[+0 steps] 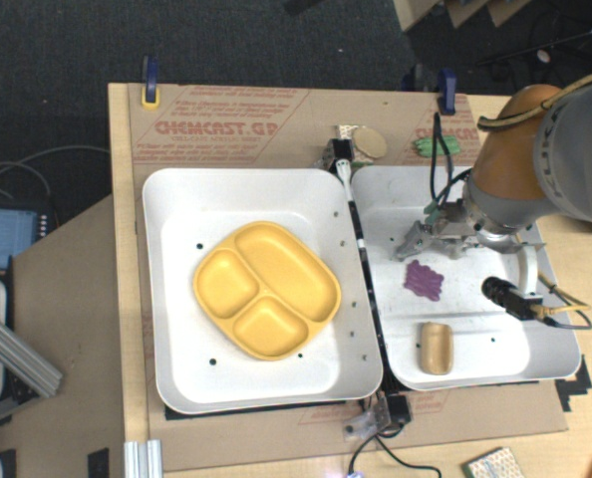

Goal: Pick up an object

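A: Right bin (550, 361) first. What's in it?

B: Purple lump (424, 280) mid-bin, tan cylinder (435, 348) nearer, close to the near wall. The two sit apart, both flat on the floor of the bin.

A: Arm?

B: Arm (535, 162) comes in from the right, orange band showing. The claw (431, 239) hangs over the far part of the right bin, just beyond the purple lump — metal fingers spread, nothing between them.

A: Anything crowding it?

B: A black cable runs down to the wrist, and a black part (505, 297) sticks out right of the purple lump. The bin divider is just left of the claw.

A: Left bin (166, 297)?

B: One yellow tray (266, 289) with three compartments, centred, well apart from the claw.

A: Outside the bins?

B: Cardboard sheet (226, 122) underneath — clamps on its far edge.
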`<state>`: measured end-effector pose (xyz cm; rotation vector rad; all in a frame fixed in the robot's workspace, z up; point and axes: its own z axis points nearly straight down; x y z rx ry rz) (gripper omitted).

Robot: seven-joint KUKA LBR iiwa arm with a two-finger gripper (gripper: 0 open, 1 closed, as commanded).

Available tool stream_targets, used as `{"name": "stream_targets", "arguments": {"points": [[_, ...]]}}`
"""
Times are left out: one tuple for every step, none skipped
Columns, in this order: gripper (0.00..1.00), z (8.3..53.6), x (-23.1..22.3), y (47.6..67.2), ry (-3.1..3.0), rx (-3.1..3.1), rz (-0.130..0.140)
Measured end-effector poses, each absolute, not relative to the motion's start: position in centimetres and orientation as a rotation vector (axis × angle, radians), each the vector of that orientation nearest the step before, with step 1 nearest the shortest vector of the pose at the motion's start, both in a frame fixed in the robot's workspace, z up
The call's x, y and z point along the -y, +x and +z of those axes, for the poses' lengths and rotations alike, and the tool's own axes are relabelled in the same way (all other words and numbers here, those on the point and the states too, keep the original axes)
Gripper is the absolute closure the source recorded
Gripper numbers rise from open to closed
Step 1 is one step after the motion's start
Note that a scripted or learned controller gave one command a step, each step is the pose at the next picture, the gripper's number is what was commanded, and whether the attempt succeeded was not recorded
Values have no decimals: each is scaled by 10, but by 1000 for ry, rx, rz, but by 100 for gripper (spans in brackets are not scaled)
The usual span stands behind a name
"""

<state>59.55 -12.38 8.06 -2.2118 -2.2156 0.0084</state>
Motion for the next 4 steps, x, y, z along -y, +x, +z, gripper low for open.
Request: {"name": "stream_targets", "arguments": {"points": [[0, 85, 123, 644, -2223, 2227, -5], [0, 257, 186, 594, -2238, 2225, -7], [0, 84, 160, 668, -2218, 2227, -2], [0, 84, 164, 581, -2219, 2213, 6]]}}
